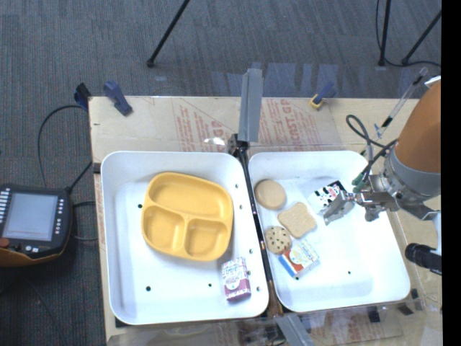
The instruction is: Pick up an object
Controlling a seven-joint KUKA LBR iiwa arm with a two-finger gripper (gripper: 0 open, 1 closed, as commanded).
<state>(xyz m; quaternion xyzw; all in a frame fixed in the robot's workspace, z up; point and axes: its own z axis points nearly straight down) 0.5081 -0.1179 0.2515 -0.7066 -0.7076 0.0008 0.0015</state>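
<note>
Beneath both white bins (115,193), a cardboard-topped bench (180,125) stands on grey carpet (72,34).

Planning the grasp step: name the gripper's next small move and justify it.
Probably a short descent with a slight shift toward the toast slice. The gripper sits over the right bin with nothing visible between its fingers, and the toast lies just beside it, apart from the round cookie and chocolate-chip cookie.
</note>
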